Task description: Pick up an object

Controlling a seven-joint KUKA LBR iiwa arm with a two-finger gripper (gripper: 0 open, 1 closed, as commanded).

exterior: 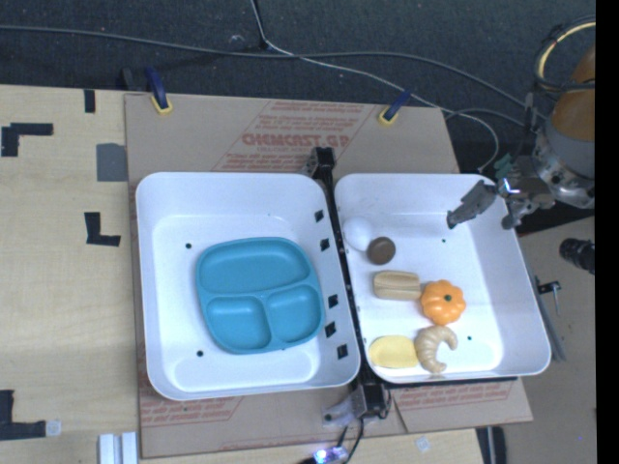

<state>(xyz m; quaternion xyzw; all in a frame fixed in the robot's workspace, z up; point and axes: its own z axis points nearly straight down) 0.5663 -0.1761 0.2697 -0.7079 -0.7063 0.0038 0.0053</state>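
Gripper (488, 204): at the upper right corner of the right bin (503, 288), above its rim. One grey finger (471, 204) slants down-left over the bin's floor; the other (509, 211) points down near the right wall. The two stand spread apart with only white bin floor showing between them; nothing is held.

Arm: grey wrist leads off to the right edge, with the orange band (573, 109) above it.

Right bin, contents, all below and left of the gripper, apart from it:
- brown ball (381, 250), the nearest item, left of the finger tip, touching a white egg-shaped piece (357, 231) by the dividing wall.
- tan bread-like block (397, 285), lying crosswise at mid-bin.
- orange toy pumpkin (443, 302), just right of the block, touching it.
- beige croissant-shaped piece (436, 346), just below the pumpkin.
- pale yellow disc (391, 353), left of the croissant-shaped piece, touching it, near the front wall.

Left bin (164, 288): one blue sectioned tray (258, 292) with three compartments, lying flat at centre, well apart from the gripper.

Under both bins: a cardboard sheet (290, 133) with red print, held at the back by two blue-and-yellow clamps (158, 93).
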